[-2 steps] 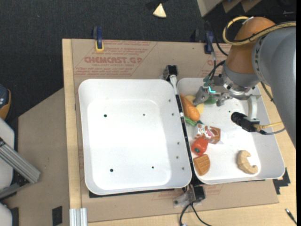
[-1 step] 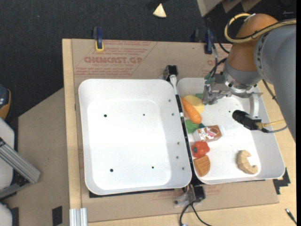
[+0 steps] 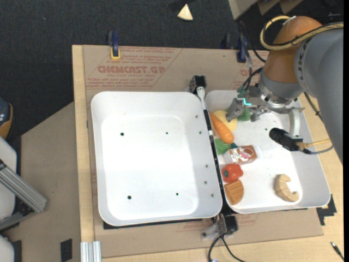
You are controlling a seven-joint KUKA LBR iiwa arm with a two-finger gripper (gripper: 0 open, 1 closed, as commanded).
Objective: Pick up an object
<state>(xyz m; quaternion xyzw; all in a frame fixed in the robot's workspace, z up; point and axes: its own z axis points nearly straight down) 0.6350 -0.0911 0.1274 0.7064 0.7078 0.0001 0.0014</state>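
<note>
Over in the right bin (image 3: 313,173), the objects are sitting in a loose line along its left wall: a carrot (image 3: 222,129) lying tilted at the top with a pale yellow piece (image 3: 224,116) just behind it, a green piece (image 3: 222,146) under the carrot's lower end, then a small red-and-brown packet (image 3: 243,155), a red tomato-like toy (image 3: 232,172) and a waffle-patterned orange piece (image 3: 234,191) nearest the front edge. A tan curved piece (image 3: 286,188) is lying well apart, toward the bin's front right. The tool (image 3: 243,109) is hanging at the back of this bin, just beside the yellow piece and the carrot's top; nothing is showing between its fingers, and whether they are spread or closed I cannot tell. The grey arm (image 3: 319,59) with its orange band (image 3: 286,48) is reaching in from the right. The left bin (image 3: 103,146) is sitting alongside, touching the right one, both on the cardboard-covered worktop (image 3: 87,70).
</note>
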